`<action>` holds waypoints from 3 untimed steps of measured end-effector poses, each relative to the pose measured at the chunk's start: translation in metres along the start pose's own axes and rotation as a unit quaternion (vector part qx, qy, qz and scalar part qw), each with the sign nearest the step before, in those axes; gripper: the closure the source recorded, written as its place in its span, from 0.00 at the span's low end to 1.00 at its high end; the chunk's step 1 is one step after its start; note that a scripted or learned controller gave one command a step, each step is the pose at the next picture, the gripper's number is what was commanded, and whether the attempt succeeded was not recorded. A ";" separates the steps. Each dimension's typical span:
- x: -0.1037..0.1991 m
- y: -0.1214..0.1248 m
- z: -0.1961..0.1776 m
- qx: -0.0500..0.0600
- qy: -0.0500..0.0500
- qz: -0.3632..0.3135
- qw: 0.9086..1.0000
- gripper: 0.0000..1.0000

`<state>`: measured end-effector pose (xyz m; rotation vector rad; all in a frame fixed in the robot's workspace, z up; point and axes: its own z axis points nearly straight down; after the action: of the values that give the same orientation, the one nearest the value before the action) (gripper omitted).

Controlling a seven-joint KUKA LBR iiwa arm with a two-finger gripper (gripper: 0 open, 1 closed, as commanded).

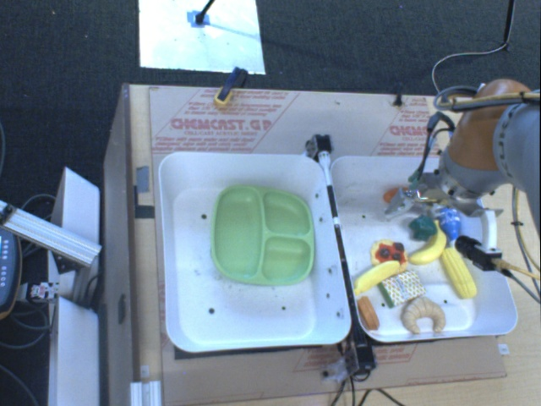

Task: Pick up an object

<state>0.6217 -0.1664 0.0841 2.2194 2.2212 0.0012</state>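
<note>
My gripper [404,201] hangs low over the back part of the right bin [499,311], at the end of the grey arm with the orange band [473,138]. A small orange piece [390,195] lies just left of it, touching or nearly so. A teal piece [421,226] and a blue piece [450,223] sit right below the gripper. Further forward are two yellow bananas [429,250] [377,276], a corn cob [458,271], a round red and yellow piece [390,251], a checked block [402,287], a croissant [423,313] and an orange sausage [368,313].
The left bin [190,311] holds a green divided plate [262,233]. A black ridge [334,218] runs between the two bins. Cables [499,265] trail over the right bin's right rim. The toys crowd the front half of the right bin.
</note>
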 end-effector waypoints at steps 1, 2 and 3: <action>0.032 0.042 0.000 0.008 0.000 0.001 1.000 0.00; -0.007 -0.012 -0.001 0.001 0.002 -0.002 1.000 0.00; 0.017 0.035 0.000 0.002 0.000 -0.001 1.000 0.00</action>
<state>0.6566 -0.1493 0.0840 2.2205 2.2249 -0.0023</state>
